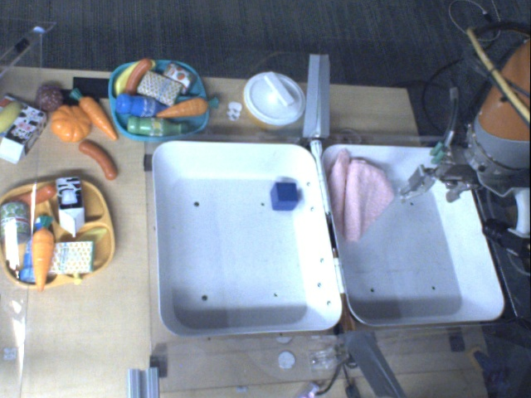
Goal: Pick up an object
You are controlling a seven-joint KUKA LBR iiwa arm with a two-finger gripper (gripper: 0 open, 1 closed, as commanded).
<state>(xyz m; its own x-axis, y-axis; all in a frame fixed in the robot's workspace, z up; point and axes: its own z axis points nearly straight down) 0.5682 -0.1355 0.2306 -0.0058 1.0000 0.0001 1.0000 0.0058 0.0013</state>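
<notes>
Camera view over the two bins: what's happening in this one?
The grey KUKA arm's gripper hovers over the right white bin, just right of a crumpled pink cloth lying against that bin's left wall. It holds nothing. A small blue cube sits untouched in the left white bin.

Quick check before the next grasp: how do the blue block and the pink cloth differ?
The blue block is small, compact and rigid-looking; the pink cloth is larger, soft and crumpled. The block sits alone near the middle of the left bin; the cloth lies in the right bin, against its left wall. The gripper is near the cloth's edge, far from the block. Both rest on bin floors, ungrasped.
</notes>
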